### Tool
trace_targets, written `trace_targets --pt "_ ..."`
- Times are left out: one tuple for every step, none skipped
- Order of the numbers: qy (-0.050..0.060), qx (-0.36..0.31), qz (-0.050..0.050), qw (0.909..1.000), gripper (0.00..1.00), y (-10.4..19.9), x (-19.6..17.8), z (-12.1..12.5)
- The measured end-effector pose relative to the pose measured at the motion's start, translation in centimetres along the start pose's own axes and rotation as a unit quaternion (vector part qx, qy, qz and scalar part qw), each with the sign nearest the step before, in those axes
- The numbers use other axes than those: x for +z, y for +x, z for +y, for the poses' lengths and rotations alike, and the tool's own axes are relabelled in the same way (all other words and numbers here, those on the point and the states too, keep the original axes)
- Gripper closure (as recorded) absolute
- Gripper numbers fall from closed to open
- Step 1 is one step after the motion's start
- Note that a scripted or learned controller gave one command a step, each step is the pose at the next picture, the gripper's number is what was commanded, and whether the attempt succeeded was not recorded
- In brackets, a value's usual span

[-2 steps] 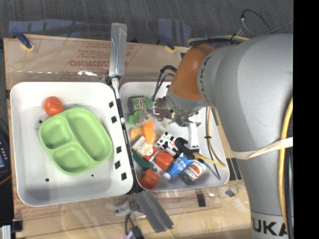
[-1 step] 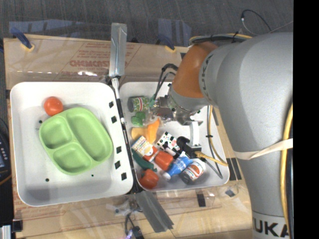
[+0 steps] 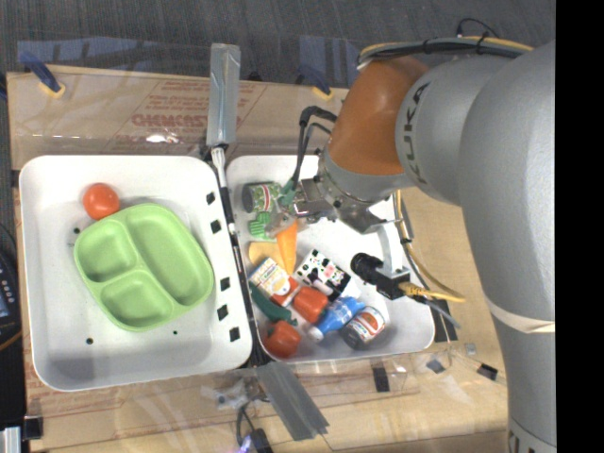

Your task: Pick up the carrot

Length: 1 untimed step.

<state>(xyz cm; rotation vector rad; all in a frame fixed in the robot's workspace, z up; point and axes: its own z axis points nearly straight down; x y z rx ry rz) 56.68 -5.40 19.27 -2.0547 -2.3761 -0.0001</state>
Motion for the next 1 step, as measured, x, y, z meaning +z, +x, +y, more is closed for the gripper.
trace_targets --pt "0.002 0.038 0.0 0.9993 1.0 -1.27 0.19 -4.1"
